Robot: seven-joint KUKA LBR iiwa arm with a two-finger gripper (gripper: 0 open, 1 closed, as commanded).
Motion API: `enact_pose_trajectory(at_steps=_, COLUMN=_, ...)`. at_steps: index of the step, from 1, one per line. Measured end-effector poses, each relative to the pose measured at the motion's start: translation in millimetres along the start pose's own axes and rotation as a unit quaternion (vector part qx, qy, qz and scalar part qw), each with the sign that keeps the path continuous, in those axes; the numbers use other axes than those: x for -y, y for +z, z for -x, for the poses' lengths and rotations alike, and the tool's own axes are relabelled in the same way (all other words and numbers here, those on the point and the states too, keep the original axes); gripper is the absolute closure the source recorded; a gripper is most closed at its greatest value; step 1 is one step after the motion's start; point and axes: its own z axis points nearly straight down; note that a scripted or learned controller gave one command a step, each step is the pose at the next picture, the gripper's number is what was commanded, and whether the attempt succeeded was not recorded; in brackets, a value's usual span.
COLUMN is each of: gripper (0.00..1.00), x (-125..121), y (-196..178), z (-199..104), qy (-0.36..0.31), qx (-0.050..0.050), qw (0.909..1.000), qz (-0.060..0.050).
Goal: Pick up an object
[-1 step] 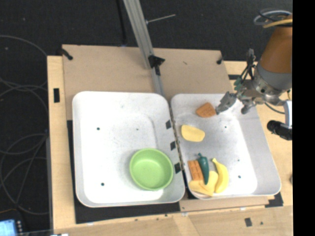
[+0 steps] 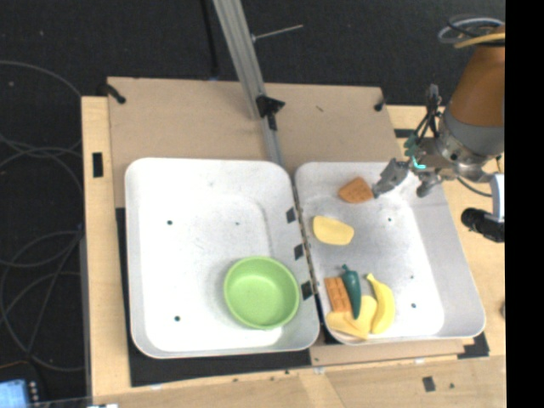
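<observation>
Our end effector (image 2: 406,177) hangs spread wide and holding nothing above the right bin's (image 2: 442,253) far edge, just beside the orange-brown wedge (image 2: 356,191), which we judge could skid away if one finger lands on it.

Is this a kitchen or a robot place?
Probably a robot test lab, not a kitchen. A robot arm with a hand reaches over two white bins on a bench, the food looks like toys, such as a banana, and loose cables lie on the dark floor.
</observation>
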Motion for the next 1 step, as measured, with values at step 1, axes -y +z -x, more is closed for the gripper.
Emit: enact_pose_trajectory(at_steps=1, gripper=0.0, x=10.9, y=53.1, z=-0.3, qy=0.002, qx=0.001, qw=1.0, qz=-0.003)
